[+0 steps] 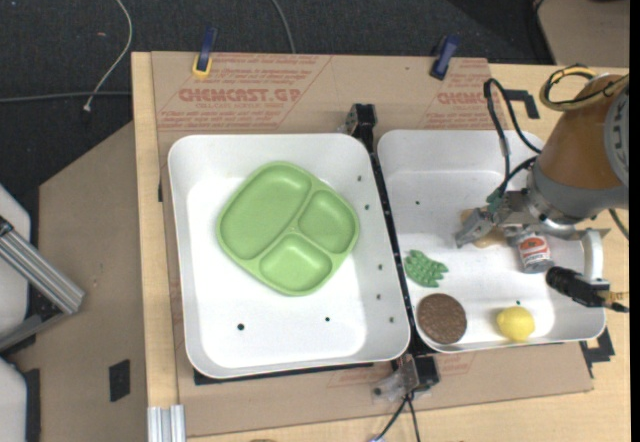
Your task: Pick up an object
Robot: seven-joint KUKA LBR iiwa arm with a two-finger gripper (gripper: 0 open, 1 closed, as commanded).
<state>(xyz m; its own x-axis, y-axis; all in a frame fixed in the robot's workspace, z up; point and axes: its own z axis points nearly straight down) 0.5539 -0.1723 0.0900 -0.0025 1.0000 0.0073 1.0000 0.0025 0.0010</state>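
Arm reaching in from right of frame, gripper (482,228) hovering low in right bin (440,165), centre-right. Fingers: cannot tell how far apart; nothing showing between them. Candidates lying lower right: small can (533,252) just beside wrist, green leafy toy (425,269), brown disc (441,318), yellow lemon (516,323). Green divided plate (288,227) sitting in left bin (200,230). Judging approach step; next needing descent over one object, then closing.

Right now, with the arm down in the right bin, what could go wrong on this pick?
1. The gripper hangs over bare bin floor, apart from the small can, so closing here would likely grab nothing.
2. The can lies close under the wrist; a sideways move may knock it away.
3. The yellow lemon and brown round piece sit near the right bin's front wall, leaving little finger room there.
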